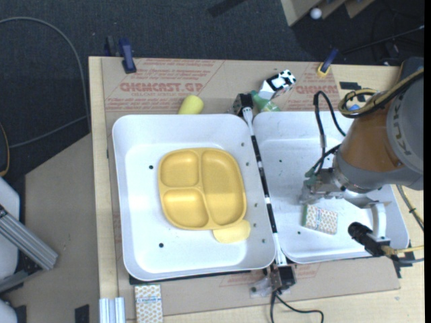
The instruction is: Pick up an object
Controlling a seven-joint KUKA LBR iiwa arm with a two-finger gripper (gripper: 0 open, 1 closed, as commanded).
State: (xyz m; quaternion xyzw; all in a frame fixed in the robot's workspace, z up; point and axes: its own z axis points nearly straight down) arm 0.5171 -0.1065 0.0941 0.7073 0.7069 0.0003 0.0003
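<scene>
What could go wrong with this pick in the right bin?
1. The small patterned packet lies flat on the right bin's floor, so the fingers may slide over it without getting under an edge.
2. The gripper sits at the packet's upper left edge, not over its middle; closing there may just nudge it away.
3. The packet lies near the bin's front wall, so a push could jam it there.
</scene>
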